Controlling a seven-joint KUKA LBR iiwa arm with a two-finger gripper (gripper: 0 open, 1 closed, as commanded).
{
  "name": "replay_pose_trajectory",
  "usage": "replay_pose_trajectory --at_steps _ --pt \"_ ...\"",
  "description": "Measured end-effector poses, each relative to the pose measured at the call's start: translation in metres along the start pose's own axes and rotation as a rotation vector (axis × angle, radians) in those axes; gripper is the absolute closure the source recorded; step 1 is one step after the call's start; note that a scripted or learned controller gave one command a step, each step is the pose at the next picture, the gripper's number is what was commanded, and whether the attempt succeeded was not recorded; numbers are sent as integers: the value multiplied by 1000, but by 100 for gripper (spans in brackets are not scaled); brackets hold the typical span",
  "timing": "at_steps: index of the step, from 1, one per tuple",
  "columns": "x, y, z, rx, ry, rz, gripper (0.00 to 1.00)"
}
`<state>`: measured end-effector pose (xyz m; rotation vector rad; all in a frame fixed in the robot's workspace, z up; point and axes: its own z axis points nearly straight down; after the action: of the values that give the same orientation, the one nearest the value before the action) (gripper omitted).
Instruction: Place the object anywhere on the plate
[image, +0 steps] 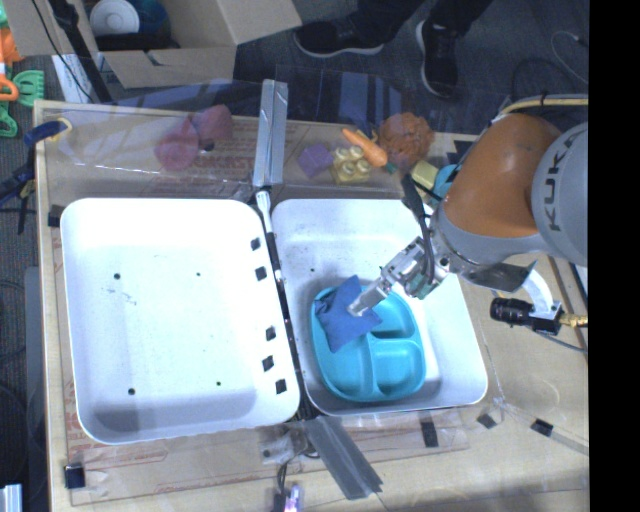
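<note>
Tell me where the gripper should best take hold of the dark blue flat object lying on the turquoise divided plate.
Probably at its upper right edge, coming from above right. The dark blue flat object lies tilted over the rim of the turquoise divided plate, so that edge stands free, and the gripper is there.

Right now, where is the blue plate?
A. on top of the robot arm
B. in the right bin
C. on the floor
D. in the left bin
B: the blue plate sits inside the right bin, with a darker blue object lying on its upper left part, under the gripper.
</note>
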<state>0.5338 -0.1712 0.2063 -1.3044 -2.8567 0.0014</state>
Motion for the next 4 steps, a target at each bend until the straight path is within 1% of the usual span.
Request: replay_pose_trajectory --at_steps 1,2,3,4 --pt "53 14 99 -6 -18 -5 0" --pt "20 54 111 35 -5 172 0" --pt "23 66 101 10 -6 167 100" --pt "78 89 16 3 3 444 100"
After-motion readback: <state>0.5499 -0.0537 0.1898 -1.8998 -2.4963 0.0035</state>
